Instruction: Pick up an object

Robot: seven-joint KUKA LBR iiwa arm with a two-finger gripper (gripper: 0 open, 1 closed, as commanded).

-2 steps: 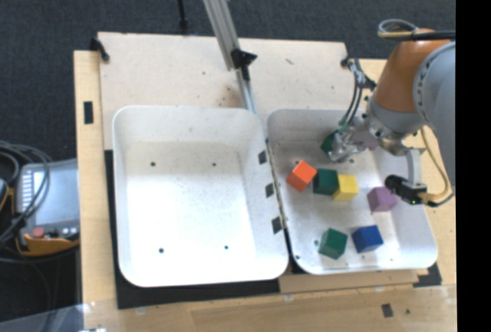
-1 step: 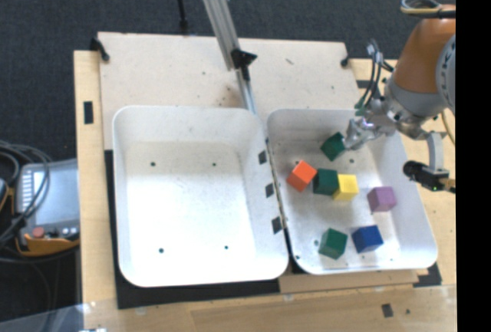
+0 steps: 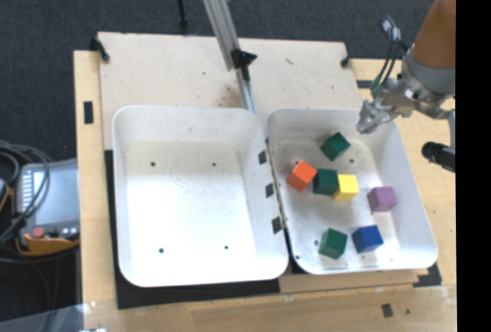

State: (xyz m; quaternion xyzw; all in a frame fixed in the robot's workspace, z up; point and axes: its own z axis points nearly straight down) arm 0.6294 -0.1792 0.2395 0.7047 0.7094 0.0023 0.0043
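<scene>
**Gripper poised at the bin's far corner, nothing yet picked**

Gripper [image 3: 371,120] hangs over the far right corner of the right bin [image 3: 414,204], its tip low and close to the bin's rim; whether it is spread or closed cannot be told from this slanted view, and no block sits in it.

Nearest to it is a green cube [image 3: 334,146], just beside and slightly nearer the camera, standing apart from the others and turned at an angle. Further in, an orange cube [image 3: 302,175], a second dark green cube [image 3: 326,182] and a yellow cube [image 3: 347,186] press together in a row. A purple cube [image 3: 381,198] lies alone by the right wall. At the near edge sit a third green cube [image 3: 334,242] and a blue cube [image 3: 367,238], close to one another.

Judged from this, the step in hand is the approach: no object has been taken. The lone green cube looks the easiest target, having free space on all sides. The next move would call for shifting over it, matching its angle, then descending.

The left bin [image 3: 192,192] lies beside, touching along the middle.
</scene>
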